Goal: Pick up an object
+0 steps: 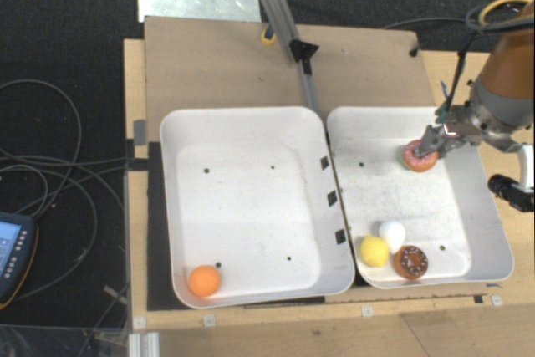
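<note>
Pincer [432,142] at pink doughnut [420,157], upper part of right bin [476,205]
Finger state: cannot tell. The doughnut looks light, rigid and smooth, so likely slippery; grip across the ring's outer rim or through its hole

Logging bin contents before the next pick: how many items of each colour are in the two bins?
Orange ball: 1
Yellow ball: 1
White ball: 1
Brown doughnut: 1
Pink doughnut: 1
Total: 5
</note>
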`<action>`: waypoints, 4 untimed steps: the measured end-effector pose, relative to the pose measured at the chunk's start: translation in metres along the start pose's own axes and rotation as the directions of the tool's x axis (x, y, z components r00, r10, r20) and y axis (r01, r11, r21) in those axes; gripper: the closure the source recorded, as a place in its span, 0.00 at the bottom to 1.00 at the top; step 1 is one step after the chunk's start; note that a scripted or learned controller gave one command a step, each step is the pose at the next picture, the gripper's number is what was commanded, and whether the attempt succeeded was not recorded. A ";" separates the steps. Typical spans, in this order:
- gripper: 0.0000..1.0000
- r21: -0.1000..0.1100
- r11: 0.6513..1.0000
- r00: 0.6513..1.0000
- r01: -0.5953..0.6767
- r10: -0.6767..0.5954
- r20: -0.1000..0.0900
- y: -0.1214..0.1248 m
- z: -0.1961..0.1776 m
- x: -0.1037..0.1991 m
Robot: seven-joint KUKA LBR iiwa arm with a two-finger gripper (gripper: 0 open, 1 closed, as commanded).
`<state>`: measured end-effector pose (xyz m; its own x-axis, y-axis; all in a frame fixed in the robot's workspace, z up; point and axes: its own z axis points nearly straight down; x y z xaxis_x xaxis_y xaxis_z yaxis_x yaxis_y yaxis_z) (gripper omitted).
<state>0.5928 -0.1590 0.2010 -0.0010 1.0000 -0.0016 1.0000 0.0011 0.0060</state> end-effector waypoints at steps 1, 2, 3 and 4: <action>1.00 -0.003 1.000 1.000 0.002 -0.002 0.001 0.005 -0.061 -0.009; 1.00 0.001 1.000 1.000 0.004 -0.004 0.000 0.007 -0.076 -0.009; 1.00 0.007 1.000 1.000 0.008 -0.008 -0.003 -0.001 -0.059 0.042; 1.00 0.007 1.000 1.000 0.008 -0.008 -0.003 -0.011 -0.051 0.085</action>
<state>0.5810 -0.0742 0.2519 -0.0092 1.0000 0.0015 1.0000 0.0092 -0.0005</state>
